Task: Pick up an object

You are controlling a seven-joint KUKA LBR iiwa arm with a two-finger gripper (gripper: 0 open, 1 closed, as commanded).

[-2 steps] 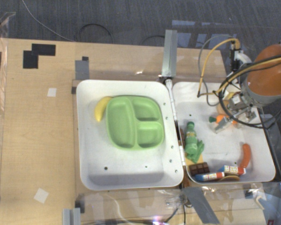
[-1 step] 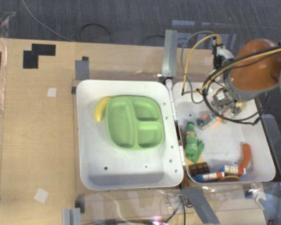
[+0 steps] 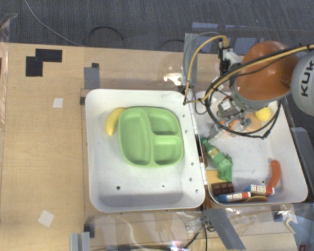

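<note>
Claw [image 3: 235, 120] hangs over the right bin [image 3: 298, 192], and whether it is open or closed cannot be told. Nearest lie a brown block [image 3: 220, 187], a marker [image 3: 240, 196] and a red sausage [image 3: 273, 174]; the green bottle [image 3: 220, 158] sits mid-bin, crumpled, leaning on the wall. Best bet: drop straight, straddle one piece squarely. Farther back, a yellow lemon [image 3: 264, 113] peeks beside the wrist.

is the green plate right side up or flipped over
Right side up. The green plastic divided plate lies flat in the left white bin with its three compartments facing up, and a yellow banana sits at its left edge.
</note>
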